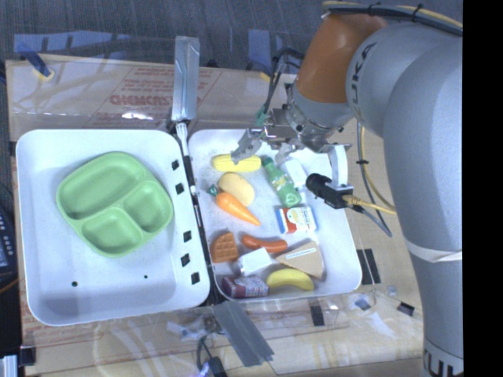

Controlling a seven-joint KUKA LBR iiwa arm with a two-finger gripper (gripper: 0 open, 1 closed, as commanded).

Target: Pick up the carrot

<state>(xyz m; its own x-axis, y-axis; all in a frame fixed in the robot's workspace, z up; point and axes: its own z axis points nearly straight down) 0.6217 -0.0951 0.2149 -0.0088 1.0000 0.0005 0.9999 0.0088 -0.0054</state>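
Note:
The carrot [236,207] is orange and lies in the left part of the right bin [346,246], its tip pointing down and to the right. A pale yellow food piece [238,187] touches its upper side. My gripper [267,144] hovers over the bin's far end, above and slightly right of the carrot, near a yellow corn-like piece [236,163]. Its fingers stand open with nothing between them.
Around the carrot the right bin holds a green bottle [279,181], a small carton [297,218], a waffle [224,247], a red sausage [263,243], a banana [289,280] and a sandwich wedge [308,259]. A green divided plate [116,203] sits in the left bin [47,289].

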